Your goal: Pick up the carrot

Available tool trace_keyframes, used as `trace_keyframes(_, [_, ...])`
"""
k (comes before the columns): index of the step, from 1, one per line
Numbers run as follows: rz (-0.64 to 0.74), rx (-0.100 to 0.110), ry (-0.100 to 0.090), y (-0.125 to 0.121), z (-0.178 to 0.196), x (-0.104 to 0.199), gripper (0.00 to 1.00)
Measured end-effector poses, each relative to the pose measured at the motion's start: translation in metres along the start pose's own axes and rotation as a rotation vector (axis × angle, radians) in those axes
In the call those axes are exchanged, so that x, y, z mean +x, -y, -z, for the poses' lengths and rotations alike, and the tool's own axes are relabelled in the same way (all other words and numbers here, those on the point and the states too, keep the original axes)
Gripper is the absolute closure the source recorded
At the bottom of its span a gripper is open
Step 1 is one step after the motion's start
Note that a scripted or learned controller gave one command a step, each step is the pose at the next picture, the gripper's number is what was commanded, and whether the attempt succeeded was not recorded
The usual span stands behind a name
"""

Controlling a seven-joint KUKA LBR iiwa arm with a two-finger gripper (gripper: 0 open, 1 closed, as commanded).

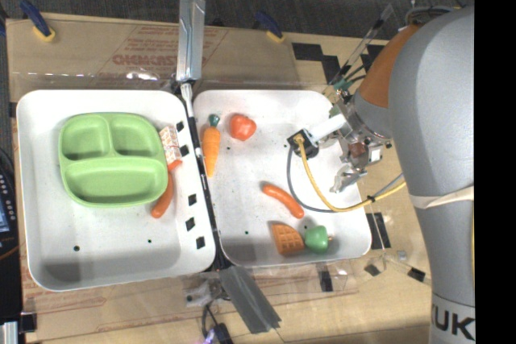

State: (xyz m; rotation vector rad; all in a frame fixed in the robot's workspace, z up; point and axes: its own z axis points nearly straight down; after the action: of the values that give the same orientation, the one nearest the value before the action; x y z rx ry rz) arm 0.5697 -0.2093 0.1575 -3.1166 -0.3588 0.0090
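Left bin (32, 254) carries a green divided tray (109, 159); just across the divider, the carrot (210, 147) lies lengthwise along the right bin's (266, 102) left edge, green top toward the far corner, tip toward you. Expect it to be light, rigid and smooth, likely to roll, so pinch across the thick upper body, not the tapering tip. Gripper (348, 173) hangs near the right edge, well apart from it; you cannot tell its spread.
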Motion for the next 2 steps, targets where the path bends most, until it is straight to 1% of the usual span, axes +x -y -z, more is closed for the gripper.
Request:
trace_keyframes(1, [-0.022,0.000,-0.001,0.017,0.004,-0.079,0.00])
trace_keyframes(2, [-0.021,0.001,0.001,0.021,-0.049,-0.092,0.00])
